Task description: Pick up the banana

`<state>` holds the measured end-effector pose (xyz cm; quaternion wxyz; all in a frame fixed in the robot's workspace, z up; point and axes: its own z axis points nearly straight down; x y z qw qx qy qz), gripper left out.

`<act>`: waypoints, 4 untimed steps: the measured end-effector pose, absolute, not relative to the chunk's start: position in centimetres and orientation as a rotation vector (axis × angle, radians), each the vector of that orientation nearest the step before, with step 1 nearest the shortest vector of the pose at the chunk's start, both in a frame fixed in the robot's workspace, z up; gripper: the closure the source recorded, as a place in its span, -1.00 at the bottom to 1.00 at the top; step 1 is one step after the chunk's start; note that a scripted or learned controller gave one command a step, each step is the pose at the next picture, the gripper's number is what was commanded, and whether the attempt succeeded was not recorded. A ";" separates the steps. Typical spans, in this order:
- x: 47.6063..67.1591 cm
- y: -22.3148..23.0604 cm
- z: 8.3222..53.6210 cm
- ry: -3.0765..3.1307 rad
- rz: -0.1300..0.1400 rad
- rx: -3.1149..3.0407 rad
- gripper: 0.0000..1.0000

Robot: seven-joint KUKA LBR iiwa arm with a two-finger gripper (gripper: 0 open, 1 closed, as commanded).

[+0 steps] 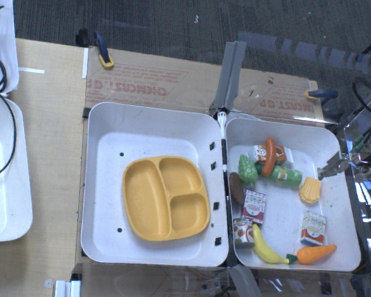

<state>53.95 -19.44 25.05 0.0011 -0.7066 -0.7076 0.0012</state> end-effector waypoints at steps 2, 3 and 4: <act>47.7 -11.7 9.1 -2.644 0.001 -1.694 -1.00; 47.8 -17.9 9.1 -2.830 -0.009 -1.349 -1.00; 48.6 -11.3 14.9 -2.986 -0.001 -0.985 -1.00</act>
